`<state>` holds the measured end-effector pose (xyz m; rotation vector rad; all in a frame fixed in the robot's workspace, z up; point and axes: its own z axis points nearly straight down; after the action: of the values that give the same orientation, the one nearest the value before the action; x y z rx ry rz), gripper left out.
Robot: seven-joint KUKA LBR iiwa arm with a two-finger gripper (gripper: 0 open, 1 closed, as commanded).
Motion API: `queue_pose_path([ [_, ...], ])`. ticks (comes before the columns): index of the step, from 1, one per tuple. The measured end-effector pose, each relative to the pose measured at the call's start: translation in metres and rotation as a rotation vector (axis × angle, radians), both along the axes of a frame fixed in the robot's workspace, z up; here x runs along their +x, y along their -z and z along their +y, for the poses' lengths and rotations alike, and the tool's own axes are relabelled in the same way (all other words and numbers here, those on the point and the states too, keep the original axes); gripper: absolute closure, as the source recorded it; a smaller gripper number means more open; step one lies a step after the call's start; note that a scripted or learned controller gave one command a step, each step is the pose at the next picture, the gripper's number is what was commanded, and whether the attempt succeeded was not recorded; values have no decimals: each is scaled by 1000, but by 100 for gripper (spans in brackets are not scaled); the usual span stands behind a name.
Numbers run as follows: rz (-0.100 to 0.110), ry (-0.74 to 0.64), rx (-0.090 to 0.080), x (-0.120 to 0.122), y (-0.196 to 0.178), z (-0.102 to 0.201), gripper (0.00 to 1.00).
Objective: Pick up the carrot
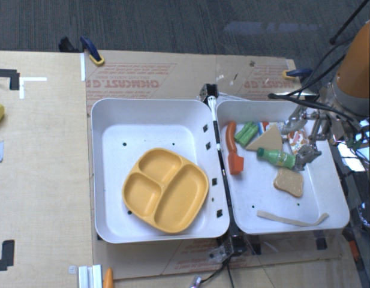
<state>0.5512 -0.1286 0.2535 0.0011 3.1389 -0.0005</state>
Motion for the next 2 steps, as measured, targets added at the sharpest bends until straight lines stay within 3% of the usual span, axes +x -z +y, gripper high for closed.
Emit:
queue_pose_path([
  [2, 4, 34, 1, -69, 45, 164, 0],
])
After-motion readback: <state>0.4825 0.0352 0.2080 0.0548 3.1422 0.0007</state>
